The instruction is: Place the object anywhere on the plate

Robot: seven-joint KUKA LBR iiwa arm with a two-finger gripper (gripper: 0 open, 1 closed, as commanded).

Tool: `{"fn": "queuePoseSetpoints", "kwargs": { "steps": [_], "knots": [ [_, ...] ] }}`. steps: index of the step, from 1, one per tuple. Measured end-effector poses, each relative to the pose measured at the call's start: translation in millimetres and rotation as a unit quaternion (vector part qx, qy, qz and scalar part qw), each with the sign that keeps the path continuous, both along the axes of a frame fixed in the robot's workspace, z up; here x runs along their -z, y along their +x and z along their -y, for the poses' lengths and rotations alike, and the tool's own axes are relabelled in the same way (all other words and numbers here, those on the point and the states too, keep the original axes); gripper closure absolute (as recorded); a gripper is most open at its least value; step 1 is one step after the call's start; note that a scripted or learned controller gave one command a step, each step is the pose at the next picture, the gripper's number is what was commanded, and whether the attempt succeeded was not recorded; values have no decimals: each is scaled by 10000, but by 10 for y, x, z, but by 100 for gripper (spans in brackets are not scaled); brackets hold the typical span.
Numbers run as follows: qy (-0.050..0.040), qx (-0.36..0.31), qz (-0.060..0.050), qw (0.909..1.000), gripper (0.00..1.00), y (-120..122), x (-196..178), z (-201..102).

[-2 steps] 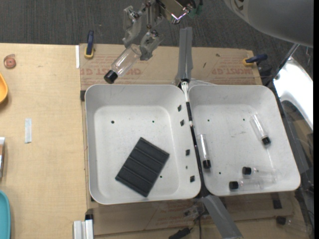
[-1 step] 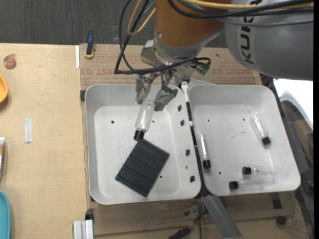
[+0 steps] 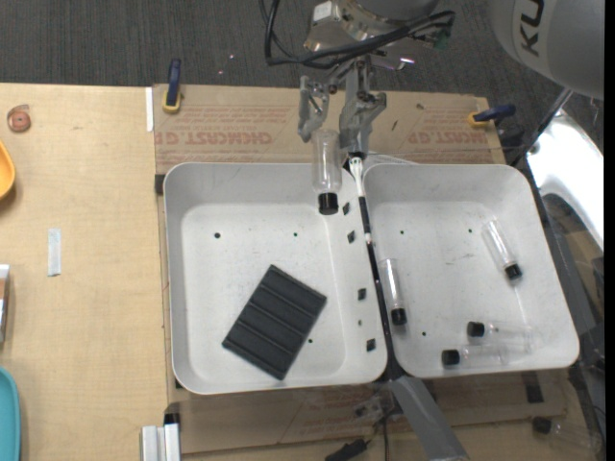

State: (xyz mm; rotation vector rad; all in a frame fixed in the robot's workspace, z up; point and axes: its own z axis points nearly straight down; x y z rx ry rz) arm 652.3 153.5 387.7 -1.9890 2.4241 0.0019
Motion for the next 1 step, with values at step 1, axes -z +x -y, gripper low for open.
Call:
{"fn": "queuePoseSetpoints", "kwargs": {
  "steps": [1],
  "knots": [
    [-7, -1216, -18, 9926, 100, -311, 382, 0]
  ]
}}
